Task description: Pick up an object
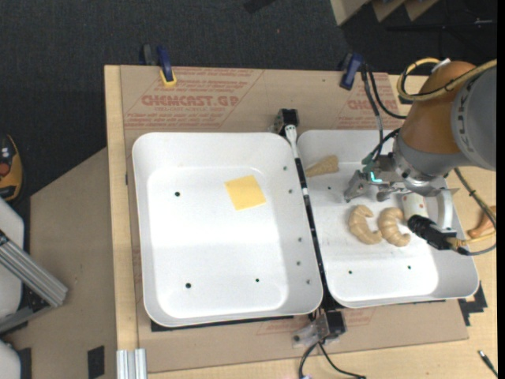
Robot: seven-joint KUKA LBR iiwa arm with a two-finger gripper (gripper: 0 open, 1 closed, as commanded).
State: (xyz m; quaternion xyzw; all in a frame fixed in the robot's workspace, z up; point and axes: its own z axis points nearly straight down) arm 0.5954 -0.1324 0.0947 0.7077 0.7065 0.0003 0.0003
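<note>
End effector (364, 181) low in right bin (347, 279), near far edge — finger state: can't tell. Two croissants (379, 224) just beside it, mid-bin. Yellow square (245, 192) in left bin (158, 235).

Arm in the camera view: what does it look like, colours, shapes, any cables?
The arm is a thick rounded grey body with a broad orange band above the wrist. Below that sits a grey wrist and a small metallic end effector with a teal-green light near its base. Black and yellowish cables loop around the orange section.
</note>
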